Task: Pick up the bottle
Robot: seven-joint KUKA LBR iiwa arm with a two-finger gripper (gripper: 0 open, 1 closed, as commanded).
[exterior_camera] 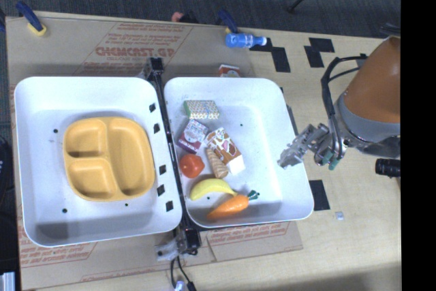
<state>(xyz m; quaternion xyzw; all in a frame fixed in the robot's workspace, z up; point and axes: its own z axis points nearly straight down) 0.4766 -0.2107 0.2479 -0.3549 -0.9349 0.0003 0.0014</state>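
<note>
Up top, blue bottle [245, 41] on its side, cap toward right.

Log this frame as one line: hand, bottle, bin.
hand: over right bin's right rim, holding nothing | blue bottle: lying on bench behind right bin, untouched | yellow tray: in left bin

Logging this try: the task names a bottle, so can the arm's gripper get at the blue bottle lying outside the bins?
Probably yes. The blue bottle lies alone on the bench beyond the right bin, with nothing over it. The gripper hovers at that bin's right rim.
</note>
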